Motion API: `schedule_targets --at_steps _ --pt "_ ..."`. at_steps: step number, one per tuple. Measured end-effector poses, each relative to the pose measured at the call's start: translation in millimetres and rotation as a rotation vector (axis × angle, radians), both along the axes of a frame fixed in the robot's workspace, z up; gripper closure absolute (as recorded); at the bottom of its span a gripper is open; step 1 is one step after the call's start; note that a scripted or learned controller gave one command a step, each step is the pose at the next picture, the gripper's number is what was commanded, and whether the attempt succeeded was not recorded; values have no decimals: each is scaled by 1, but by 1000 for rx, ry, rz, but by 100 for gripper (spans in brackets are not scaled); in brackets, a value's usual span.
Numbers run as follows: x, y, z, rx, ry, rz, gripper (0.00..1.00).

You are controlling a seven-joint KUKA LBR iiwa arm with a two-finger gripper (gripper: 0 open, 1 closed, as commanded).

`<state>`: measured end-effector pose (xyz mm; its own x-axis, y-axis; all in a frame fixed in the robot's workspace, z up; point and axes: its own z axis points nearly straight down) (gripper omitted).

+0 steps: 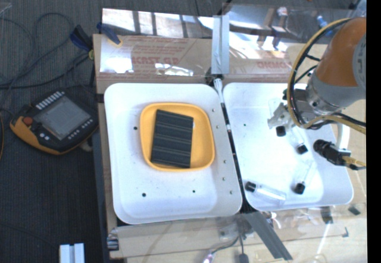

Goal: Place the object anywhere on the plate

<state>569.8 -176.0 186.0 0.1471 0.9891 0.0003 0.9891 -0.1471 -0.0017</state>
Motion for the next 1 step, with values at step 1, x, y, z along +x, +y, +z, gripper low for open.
schedule_targets --at_steps 1 --pt "0 0 0 0 0 0 0"
